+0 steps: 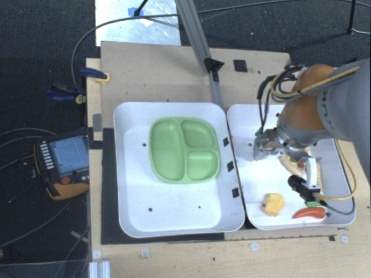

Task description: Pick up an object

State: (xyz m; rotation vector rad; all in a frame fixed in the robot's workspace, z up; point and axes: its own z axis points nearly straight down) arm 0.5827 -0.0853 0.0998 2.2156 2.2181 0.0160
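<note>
My gripper (262,147) hangs low over the left part of the right bin (249,120), close to its floor. A yellow lumpy thing (273,204) lies near that bin's front edge. Right of it, a red, elongated thing with a green tip (309,213) rests in the front right corner. A pale tan thing (291,165) peeks out from under the wrist, mostly hidden. Nothing shows between the gripper's tips from this angle.
The left bin (133,207) holds a green divided plate (185,149) in its upper middle. A ridge where the two bins meet (233,167) runs just left of the gripper. A grey pole (194,28) slants over the bench's back edge.
</note>
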